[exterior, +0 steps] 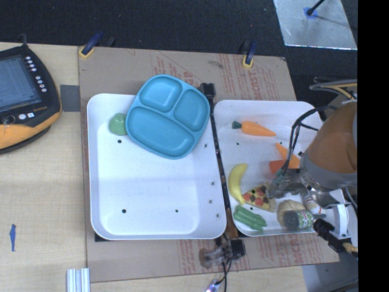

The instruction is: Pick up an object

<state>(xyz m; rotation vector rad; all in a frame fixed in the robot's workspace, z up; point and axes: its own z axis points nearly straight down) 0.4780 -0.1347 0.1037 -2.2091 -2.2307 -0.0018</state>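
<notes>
Toy food fills the right bin (267,109), the task's things: a carrot (256,128) lies toward twelve o'clock of that bin, near its far wall; a second orange carrot (285,153) lies at about three o'clock, partly under the arm; a yellow banana (237,178) curves along the nine o'clock side, just beside the divider; a slice of pizza (258,196) sits beside the banana's lower end; a green pea pod (250,218) lies at seven o'clock against the near wall; a round brownish item (290,212) sits at about five o'clock; the gripper (278,184) reaches in from three o'clock, low over the pizza and the second carrot, and whether it is released or clenched I cannot tell; the left bin (152,212) carries a blue divided plate (168,115) at its twelve o'clock edge, overlapping the rim, with a green object (117,124) peeking out at the plate's nine o'clock; a teach pendant (23,99) rests on the counter (42,199) at nine o'clock.
</notes>
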